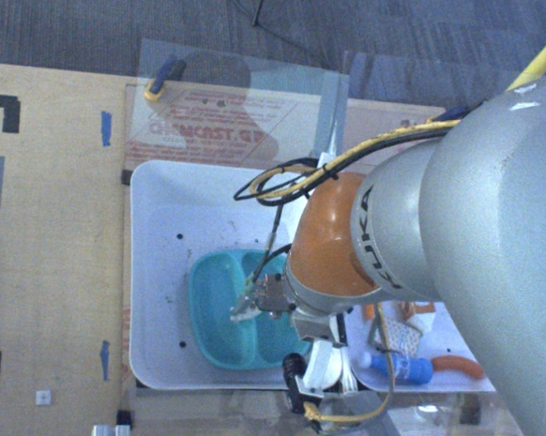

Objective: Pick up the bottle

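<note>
A blue bottle lies on its side near the front of the right bin, partly behind a yellow cable. The arm's orange band and grey wrist cover the wall between the two bins. My gripper pokes out left of the wrist as a small metal part. It hangs over a teal divided dish in the left bin, well left of the bottle. Nothing shows in its grasp.
An orange tool and a white patterned item lie beside the bottle in the right bin. A white part hangs under the wrist. Black and yellow cables loop above the left bin. A clear panel stands behind the bins.
</note>
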Controlling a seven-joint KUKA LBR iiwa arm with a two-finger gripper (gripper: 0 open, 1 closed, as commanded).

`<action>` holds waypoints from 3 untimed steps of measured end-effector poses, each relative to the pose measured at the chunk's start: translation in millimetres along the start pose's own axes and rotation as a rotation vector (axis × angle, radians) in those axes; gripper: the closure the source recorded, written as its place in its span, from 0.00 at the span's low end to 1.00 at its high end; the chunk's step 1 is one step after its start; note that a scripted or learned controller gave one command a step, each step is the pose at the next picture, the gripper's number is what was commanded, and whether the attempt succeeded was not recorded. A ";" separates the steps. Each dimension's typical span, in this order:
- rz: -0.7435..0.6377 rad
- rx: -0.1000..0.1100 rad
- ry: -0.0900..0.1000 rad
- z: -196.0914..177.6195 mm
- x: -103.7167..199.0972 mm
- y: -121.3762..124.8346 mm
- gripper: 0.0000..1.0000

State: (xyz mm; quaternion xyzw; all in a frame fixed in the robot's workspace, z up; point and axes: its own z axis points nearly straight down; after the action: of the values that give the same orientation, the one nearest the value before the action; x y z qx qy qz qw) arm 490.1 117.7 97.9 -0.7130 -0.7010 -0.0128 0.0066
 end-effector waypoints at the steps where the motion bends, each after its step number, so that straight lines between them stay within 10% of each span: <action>1: 0.200 0.007 -0.029 -86.7 -23.4 15.9 0.00; 2: 0.291 -0.006 -0.009 -2.5 -7.7 41.9 0.00; 3: 0.301 0.002 -0.025 -7.7 -17.3 39.6 1.00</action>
State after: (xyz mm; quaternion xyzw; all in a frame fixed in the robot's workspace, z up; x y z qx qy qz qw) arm 529.3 99.6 105.5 -0.8103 -0.5861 -0.0022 0.0006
